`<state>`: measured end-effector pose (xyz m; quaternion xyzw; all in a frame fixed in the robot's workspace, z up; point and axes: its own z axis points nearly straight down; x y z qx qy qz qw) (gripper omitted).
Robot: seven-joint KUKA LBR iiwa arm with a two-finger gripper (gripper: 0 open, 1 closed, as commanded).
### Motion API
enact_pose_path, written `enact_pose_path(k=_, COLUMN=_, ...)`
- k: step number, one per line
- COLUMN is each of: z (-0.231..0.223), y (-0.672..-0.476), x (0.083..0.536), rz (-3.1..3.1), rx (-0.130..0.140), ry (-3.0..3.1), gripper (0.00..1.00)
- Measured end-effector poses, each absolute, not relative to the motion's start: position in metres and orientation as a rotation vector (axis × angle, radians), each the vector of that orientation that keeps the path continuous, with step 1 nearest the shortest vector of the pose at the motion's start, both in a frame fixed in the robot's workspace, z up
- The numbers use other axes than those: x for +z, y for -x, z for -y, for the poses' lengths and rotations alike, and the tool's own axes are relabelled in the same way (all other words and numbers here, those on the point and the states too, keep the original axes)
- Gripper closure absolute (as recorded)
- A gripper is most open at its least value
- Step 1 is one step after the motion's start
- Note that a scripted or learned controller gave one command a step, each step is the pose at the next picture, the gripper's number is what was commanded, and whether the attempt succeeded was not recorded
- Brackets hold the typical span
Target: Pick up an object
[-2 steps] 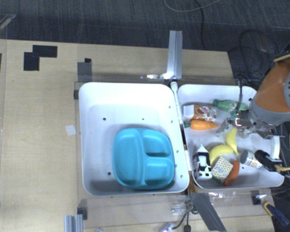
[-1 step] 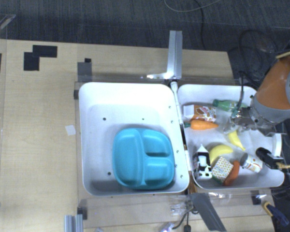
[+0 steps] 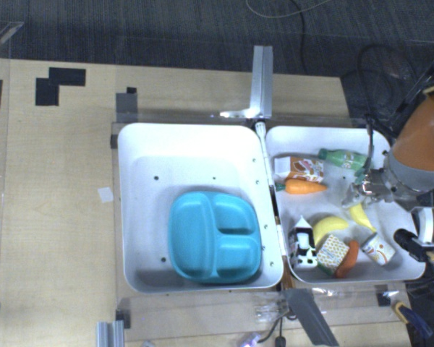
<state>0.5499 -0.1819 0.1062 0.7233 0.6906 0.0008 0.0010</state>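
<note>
Two white bins are seen from above, side by side on a bench. The left bin (image 3: 137, 194) holds a blue divided tray (image 3: 215, 236), set toward its near right part. The right bin (image 3: 311, 137) holds the loose objects. Along its far side lie a printed packet (image 3: 306, 168) and a green bottle (image 3: 342, 158); an orange carrot (image 3: 304, 187) lies just in front of the packet. Nearer the front are a yellow lemon (image 3: 330, 227), a black-and-white cow toy (image 3: 301, 246), a patterned box (image 3: 332, 252) with a red piece (image 3: 349, 260) touching it, a banana (image 3: 360, 216) and a small white cup (image 3: 378, 250).

The arm (image 3: 422, 147), grey with an orange band, enters from the right. The gripper (image 3: 367, 187) is seen over the right part of the right bin, just above the banana and right of the carrot, with the bottle just beyond it. Whether it is spread or pressed together cannot be told. No object is seen between its tips.
</note>
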Motion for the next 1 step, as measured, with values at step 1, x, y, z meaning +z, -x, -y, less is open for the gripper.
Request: enact_pose_path(k=1, z=0.1799, y=-0.5474, x=0.191, rz=-2.13, rx=0.005, ry=-2.302, gripper=1.0)
